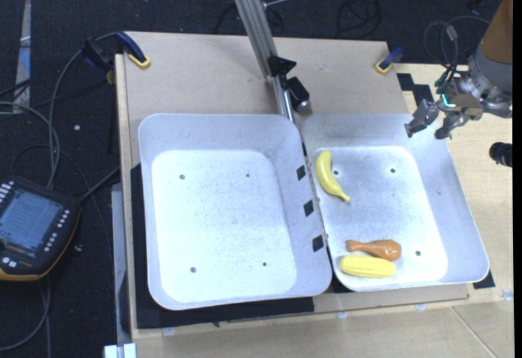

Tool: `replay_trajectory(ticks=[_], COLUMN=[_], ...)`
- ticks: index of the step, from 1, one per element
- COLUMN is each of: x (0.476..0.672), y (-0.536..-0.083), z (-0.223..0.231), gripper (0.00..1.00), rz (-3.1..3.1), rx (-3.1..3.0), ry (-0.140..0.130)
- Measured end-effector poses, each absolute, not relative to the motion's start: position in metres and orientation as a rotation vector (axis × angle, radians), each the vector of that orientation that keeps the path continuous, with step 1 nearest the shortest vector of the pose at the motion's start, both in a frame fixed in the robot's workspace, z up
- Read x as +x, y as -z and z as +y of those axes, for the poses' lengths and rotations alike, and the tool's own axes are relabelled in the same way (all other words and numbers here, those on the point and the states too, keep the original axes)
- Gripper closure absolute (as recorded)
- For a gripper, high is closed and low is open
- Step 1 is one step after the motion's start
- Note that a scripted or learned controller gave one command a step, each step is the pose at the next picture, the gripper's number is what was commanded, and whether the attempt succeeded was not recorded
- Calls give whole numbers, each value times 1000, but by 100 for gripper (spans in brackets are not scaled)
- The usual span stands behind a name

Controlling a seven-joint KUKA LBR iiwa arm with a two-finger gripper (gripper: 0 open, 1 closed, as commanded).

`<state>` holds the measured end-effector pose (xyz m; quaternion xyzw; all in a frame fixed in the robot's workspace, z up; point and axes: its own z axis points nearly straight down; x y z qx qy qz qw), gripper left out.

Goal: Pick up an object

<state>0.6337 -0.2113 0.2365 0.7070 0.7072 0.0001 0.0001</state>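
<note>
The pincer is seen apart, unladen, above the right bin's far right corner. A banana lies near its left wall; judged light, stiff, best gripped mid-body.

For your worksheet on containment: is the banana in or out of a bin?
In: the banana lies on the right bin's floor, near its left wall.

3 objects lie in the right bin. A yellow banana rests near its left wall, pointing down-right. Near the front edge, a brown chicken drumstick lies sideways, touching a yellow corn cob just in front of it.
</note>
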Motion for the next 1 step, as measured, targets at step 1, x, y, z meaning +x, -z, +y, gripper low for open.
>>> replay_trajectory(ticks=[1], x=[634], y=[-236], z=[-211], gripper=[0], rz=[2222], rx=[2221], ry=[0])
